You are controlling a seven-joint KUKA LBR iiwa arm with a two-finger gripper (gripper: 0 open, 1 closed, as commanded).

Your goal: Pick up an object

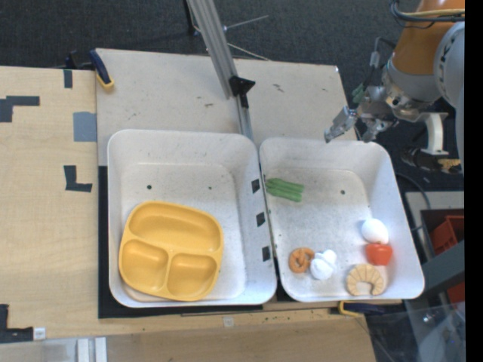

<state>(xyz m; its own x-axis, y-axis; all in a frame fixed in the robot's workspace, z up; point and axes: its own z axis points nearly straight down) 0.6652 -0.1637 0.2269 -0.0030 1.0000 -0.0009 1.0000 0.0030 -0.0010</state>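
Camera view puts my hand (353, 125) over the right bin's (392, 173) far rim, its spread impossible to judge, while the egg (374, 230), tomato (379, 254) and croissant (367, 279) crowd together (a clumsy descent could nudge neighbours).

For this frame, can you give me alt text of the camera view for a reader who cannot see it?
A grey-and-orange robot arm's gripper hovers above the far rim of the right bin, holding nothing. That bin holds a green vegetable, pretzel, egg, tomato and croissant; the left bin holds a yellow divided plate.
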